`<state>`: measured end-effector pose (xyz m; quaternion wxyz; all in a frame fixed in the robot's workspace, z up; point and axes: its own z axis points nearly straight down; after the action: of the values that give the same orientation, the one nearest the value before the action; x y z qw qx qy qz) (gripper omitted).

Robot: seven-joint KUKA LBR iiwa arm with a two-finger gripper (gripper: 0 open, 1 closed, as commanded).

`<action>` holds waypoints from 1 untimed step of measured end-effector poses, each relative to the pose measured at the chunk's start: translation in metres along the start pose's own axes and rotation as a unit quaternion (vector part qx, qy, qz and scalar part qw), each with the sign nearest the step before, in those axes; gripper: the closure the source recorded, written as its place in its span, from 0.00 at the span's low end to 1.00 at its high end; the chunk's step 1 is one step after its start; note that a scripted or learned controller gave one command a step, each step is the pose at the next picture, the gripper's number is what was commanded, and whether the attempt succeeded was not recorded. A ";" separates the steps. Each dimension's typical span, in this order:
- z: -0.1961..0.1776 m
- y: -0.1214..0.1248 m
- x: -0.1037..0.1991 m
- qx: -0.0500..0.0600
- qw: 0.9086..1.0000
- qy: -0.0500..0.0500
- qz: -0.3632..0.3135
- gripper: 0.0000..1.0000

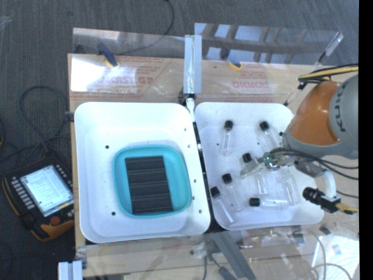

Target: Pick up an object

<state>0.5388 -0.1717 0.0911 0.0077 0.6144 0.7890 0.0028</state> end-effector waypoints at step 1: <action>-0.011 0.002 -0.001 -0.002 1.000 -0.001 0.001 1.00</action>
<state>0.5402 -0.1717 0.1017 0.0094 0.6148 0.7886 0.0040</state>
